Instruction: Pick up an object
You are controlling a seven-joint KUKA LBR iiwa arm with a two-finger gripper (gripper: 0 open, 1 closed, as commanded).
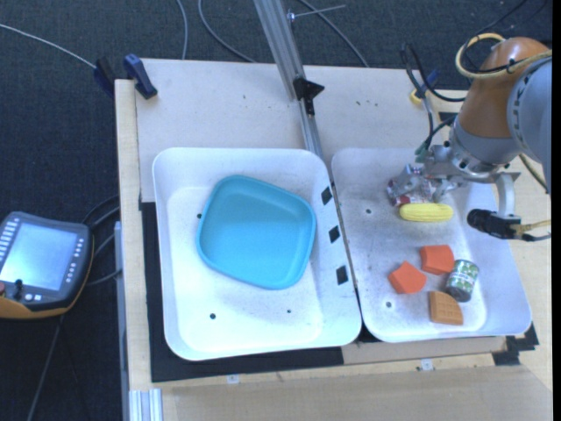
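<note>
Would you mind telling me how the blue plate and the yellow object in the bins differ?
The blue plate is a broad, flat, rounded square, while the yellow object is small and elongated. The blue plate lies alone in the left bin; the yellow object shares the right bin with several small items. The gripper is right beside the yellow object, far from the blue plate. Both rest on a bin floor.

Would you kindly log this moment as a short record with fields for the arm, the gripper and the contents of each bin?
arm: grey with orange band, reaching in over the right bin
gripper: low in the right bin, just above the yellow object
left bin: holds a blue plate
right bin, near end: two orange blocks, a small can, a tan block
</note>
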